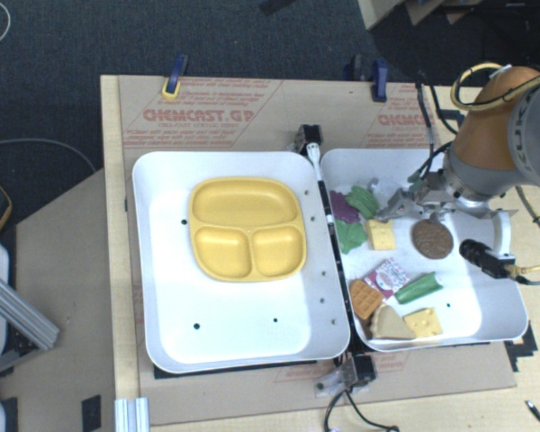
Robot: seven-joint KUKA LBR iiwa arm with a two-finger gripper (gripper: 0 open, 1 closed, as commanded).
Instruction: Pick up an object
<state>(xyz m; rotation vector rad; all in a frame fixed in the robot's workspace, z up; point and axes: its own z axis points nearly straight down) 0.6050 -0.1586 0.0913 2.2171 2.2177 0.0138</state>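
The right bin point(495, 318) holds several toy foods. A brown round disc point(431, 239) lies near its middle, just below my gripper point(422, 204), which hangs low over the bin's far half. To the gripper's left are a yellow cheese block point(381, 235), green leafy pieces point(363, 201) and a purple piece point(342, 207). A pink and white packet point(391, 274), a green pickle point(418, 287), an orange waffle piece point(365, 299), a tan wedge point(391, 324) and a holed cheese slice point(422, 322) lie nearer the front. Nothing shows between the gripper's parts.
The left bin point(162, 313) holds a yellow divided plate point(247, 226). The grey arm with its orange band point(499, 120) comes in from the upper right. Both bins rest on a cardboard-covered bench point(252, 106).
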